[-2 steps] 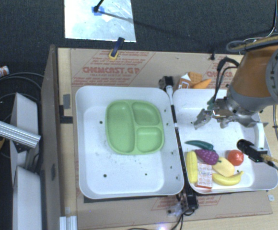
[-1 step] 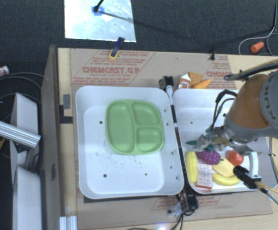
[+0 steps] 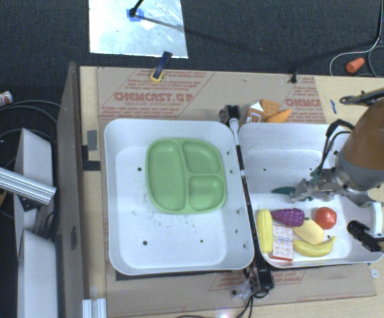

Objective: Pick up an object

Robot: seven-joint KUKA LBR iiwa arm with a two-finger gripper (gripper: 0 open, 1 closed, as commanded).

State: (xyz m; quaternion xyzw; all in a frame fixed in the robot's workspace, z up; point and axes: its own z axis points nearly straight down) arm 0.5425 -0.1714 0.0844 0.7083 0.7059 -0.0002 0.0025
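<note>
In the right bin's near corner you see the toys clustered: a yellow corn cob (image 3: 264, 229) lying lengthwise, purple grapes (image 3: 288, 216) beside it, a red tomato (image 3: 325, 216), a yellow banana (image 3: 314, 246), and a red-and-white carton (image 3: 283, 242) lying flat.

- Two shallow white bins: a left bin (image 3: 122, 177) and a right bin (image 3: 278, 148).
- One green divided plate (image 3: 185, 176).
- One corn cob (image 3: 264, 229).
- One purple grape bunch (image 3: 288, 216).
- One red tomato (image 3: 325, 216).
- One banana (image 3: 313, 247).
- One yellow lemon-like piece (image 3: 309, 231).
- One small red-and-white carton (image 3: 283, 242).
</note>
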